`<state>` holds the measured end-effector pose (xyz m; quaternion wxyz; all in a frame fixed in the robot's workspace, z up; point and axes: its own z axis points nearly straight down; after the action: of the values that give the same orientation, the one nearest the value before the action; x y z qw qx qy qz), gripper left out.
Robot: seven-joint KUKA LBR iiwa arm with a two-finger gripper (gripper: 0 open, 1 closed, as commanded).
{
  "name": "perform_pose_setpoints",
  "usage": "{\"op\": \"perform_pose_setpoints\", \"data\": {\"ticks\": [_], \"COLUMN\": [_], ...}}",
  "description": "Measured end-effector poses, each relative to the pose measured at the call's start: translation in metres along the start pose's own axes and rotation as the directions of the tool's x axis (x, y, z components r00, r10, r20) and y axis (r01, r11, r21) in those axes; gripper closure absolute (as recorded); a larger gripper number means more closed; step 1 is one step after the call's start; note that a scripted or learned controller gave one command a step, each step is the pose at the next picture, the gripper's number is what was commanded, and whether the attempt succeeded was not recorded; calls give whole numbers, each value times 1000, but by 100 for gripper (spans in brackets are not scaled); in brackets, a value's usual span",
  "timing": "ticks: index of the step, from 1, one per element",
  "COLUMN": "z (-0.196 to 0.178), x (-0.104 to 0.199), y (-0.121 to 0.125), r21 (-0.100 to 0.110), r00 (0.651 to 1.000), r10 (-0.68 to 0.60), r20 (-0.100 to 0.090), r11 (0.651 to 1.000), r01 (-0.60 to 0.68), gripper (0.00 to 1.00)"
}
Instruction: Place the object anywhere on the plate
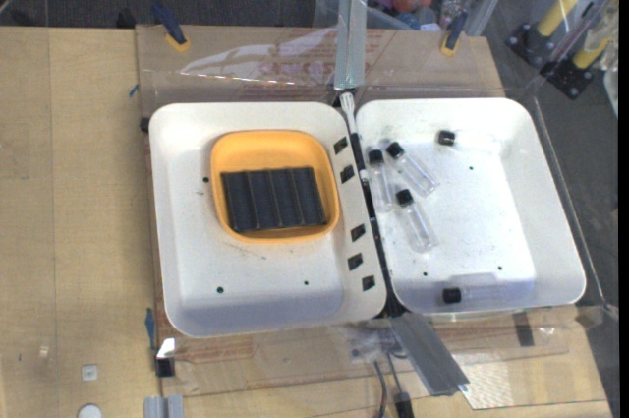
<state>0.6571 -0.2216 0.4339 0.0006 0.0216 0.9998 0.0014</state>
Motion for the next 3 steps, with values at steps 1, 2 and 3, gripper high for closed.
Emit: {"op": "perform_pose_setpoints", "data": {"ticks": [1, 2, 3], "z": [0, 0, 0], "x": [-5, -13, -13], "y": [0, 1, 1], "r21": [1, 3, 3], "r00": [961, 860, 756], "r10": [-275, -510, -655], "r20": [4, 5, 5], "r11": [961, 860, 756], "r01": [275, 510, 655], "gripper": [100, 100, 100]}}
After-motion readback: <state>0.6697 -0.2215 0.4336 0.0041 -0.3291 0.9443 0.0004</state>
